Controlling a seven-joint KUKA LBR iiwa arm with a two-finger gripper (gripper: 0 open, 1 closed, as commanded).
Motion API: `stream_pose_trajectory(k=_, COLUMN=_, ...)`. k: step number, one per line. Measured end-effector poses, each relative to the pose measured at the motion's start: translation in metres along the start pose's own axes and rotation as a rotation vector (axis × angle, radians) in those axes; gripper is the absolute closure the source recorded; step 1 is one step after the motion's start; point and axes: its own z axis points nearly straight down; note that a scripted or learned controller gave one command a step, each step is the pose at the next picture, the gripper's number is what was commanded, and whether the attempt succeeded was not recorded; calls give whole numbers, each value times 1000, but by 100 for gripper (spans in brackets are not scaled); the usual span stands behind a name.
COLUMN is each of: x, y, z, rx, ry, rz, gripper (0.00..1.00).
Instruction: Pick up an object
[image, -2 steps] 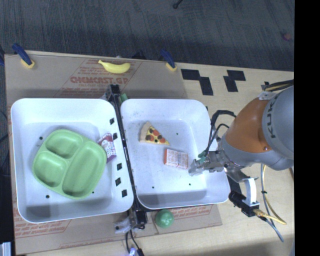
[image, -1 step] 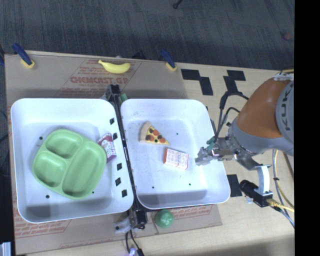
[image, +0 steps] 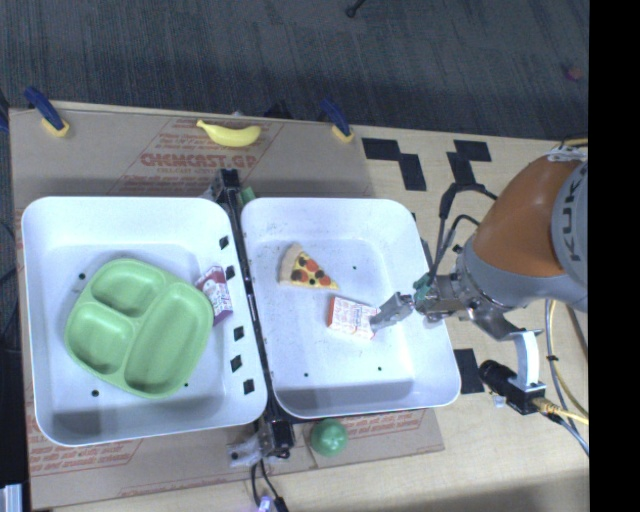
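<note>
In the right bin (image: 400, 385) lie a pizza slice toy (image: 306, 269) and a small red and white packet (image: 347, 317). My gripper (image: 388, 311) reaches in from the right and sits low over the bin floor. Its tip is right at the packet's right edge and seems to touch it. The pizza slice lies apart, up and to the left of the gripper. The left bin (image: 50, 230) holds a green divided plate (image: 140, 325) and a small dark red wrapper (image: 216, 292) by the plate's right side.
A yellow banana (image: 229, 131) lies on the cardboard behind the bins. A green ball (image: 327, 436) rests on the bench in front of the right bin. Blue clamps (image: 46, 111) hold the cardboard at the back. Black clips (image: 229, 185) join the bins.
</note>
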Motion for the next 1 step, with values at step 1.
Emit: stream_pose_trajectory(k=1, x=92, y=22, z=121, rx=1, ry=0, rz=-3, gripper=0)
